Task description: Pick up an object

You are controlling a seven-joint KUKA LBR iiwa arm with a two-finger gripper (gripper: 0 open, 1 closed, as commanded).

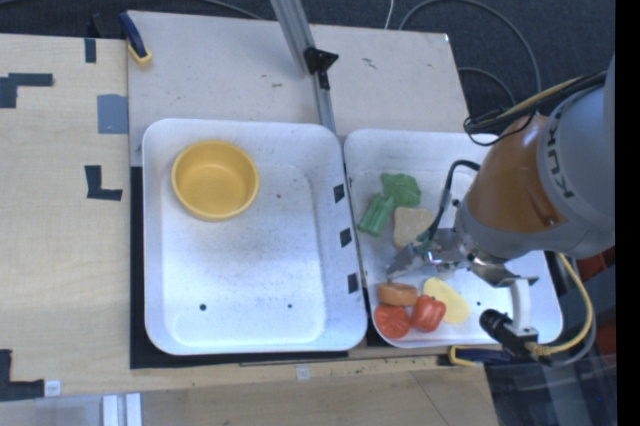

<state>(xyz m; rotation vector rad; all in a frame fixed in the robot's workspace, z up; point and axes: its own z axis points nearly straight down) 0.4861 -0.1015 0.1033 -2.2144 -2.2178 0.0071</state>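
Nearest the camera, along the near edge of the right bin (365, 154), lies a cluster of small food pieces: a red tomato-like piece (391, 321) at the near left corner, a red pepper-like piece (428, 312) touching it on the right, a yellow piece (447, 299) just beyond that, and a brown oblong piece (398, 294) just far of the tomato. Any of these could serve as the object to pick.

A little farther in, the gripper (408, 259) hangs low over the middle of the right bin, between the near cluster and a tan block (410, 225). Whether it is released or clenched I cannot tell; the metal tips are too small and blurred, and nothing is clearly seen in its grasp. The grey arm with its orange band (510, 189) reaches in from the right.

Beyond the tan block, touching it, lies a green piece (388, 202). In the left bin (160, 314), a yellow bowl (215, 178) sits in the far left corner, well apart from everything else.

The pieces crowd one another, so a good pick likely means choosing one with free sides, perhaps the brown piece or the tan block, centring over it, descending straight, and closing only once both sides are bracketed, without nudging neighbours.
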